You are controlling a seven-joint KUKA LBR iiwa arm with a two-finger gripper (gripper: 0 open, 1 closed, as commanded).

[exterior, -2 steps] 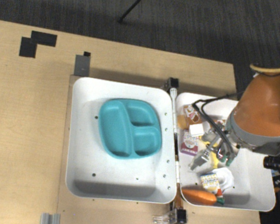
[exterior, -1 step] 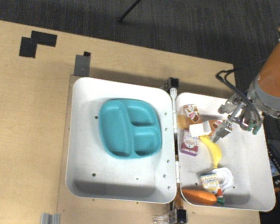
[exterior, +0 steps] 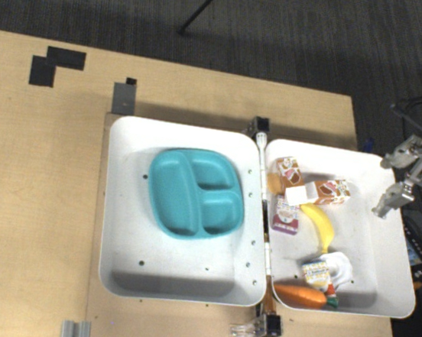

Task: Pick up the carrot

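Pale wooden bench (exterior: pixel 29 202) is spreading under two shallow white bins, with dark carpet lying beyond its far edge. At the right side, the gripper (exterior: pixel 389 201) is hanging over the right bin's (exterior: pixel 385 248) right rim, near the far corner — whether it is released or clenched cannot be told, and nothing is showing in its grasp. Grey metal linkage and cables are rising behind it toward the frame's edge.

Moving outward, a yellow banana (exterior: pixel 321 224) is lying in the middle of the right bin, curving toward the near side. Beside it, toward the far-left corner, several small packets are clustering: a white-and-brown wrapper (exterior: pixel 333 191), another brown-printed packet (exterior: pixel 286 168), and a small purple-labelled carton (exterior: pixel 286 216). Nearer the front, a crumpled white packet with yellow print (exterior: pixel 324 270) is sitting just above the carrot (exterior: pixel 300 295) — the carrot is lying orange and lengthwise along the bin's near wall, its green end pointing right, well apart from the gripper.

Across the divider, the left bin (exterior: pixel 117 267) is holding a teal compartment tray (exterior: pixel 195 192), lying flat and slightly turned.
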